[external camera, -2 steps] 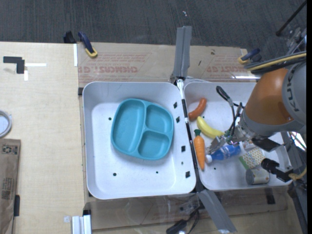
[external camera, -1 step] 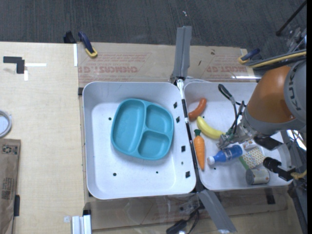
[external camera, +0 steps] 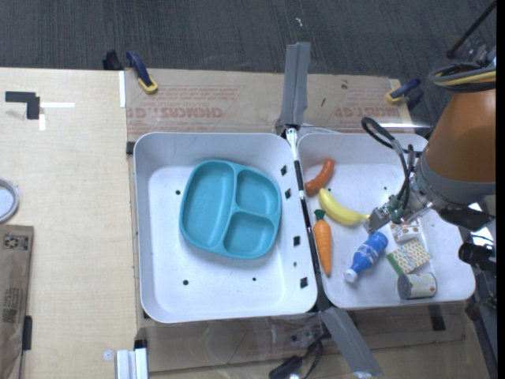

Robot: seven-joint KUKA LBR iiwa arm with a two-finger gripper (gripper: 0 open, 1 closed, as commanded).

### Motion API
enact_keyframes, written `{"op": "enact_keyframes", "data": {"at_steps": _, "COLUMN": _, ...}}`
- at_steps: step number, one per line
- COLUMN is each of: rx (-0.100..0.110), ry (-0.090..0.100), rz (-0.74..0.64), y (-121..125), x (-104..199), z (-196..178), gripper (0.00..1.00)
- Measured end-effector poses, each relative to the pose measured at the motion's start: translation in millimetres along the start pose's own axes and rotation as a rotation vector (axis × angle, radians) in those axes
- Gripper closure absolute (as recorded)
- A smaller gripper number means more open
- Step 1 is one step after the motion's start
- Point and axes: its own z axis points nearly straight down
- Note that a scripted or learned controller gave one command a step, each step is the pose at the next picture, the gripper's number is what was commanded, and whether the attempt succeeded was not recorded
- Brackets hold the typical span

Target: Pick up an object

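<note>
- Hand (external camera: pixel 388 212) is low in the right white bin (external camera: pixel 359 290), between the yellow plastic banana (external camera: pixel 341 210) and a small printed carton (external camera: pixel 407 230); can't tell its opening or whether it has hold of anything.
- Nearest candidates: banana just left of it, blue plastic bottle with white cap (external camera: pixel 367 254) just below.
- Banana looks light, stiff, smooth; take it across the mid-curve. Bottle is round and may roll; take it across the body.
- Further out: orange toy carrot (external camera: pixel 323 245), reddish sausage (external camera: pixel 319 176), grey can (external camera: pixel 417 285).
- Left white bin (external camera: pixel 150 290) has a teal divided plate (external camera: pixel 231 209).
- Arm's orange band (external camera: pixel 469 136) hides the right bin's far right side; hand tip is cluttered and small.
</note>
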Motion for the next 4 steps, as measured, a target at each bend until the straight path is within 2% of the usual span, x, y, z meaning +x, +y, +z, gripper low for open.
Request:
{"op": "enact_keyframes", "data": {"at_steps": 1, "rx": 0.001, "ry": 0.000, "rz": -0.151, "y": 25.6, "x": 73.1, "z": -80.1, "gripper": 1.00}}
{"op": "enact_keyframes", "data": {"at_steps": 2, "rx": 0.001, "ry": 0.000, "rz": -0.151, "y": 25.5, "x": 73.1, "z": -80.1, "gripper": 0.00}}
{"op": "enact_keyframes", "data": {"at_steps": 3, "rx": 0.004, "ry": 0.002, "rz": -0.056, "y": 26.9, "x": 5.3, "z": 27.0, "gripper": 0.00}}
{"op": "enact_keyframes", "data": {"at_steps": 4, "rx": -0.004, "ry": -0.003, "rz": -0.335, "y": 25.0, "x": -45.9, "z": 121.1, "gripper": 0.00}}
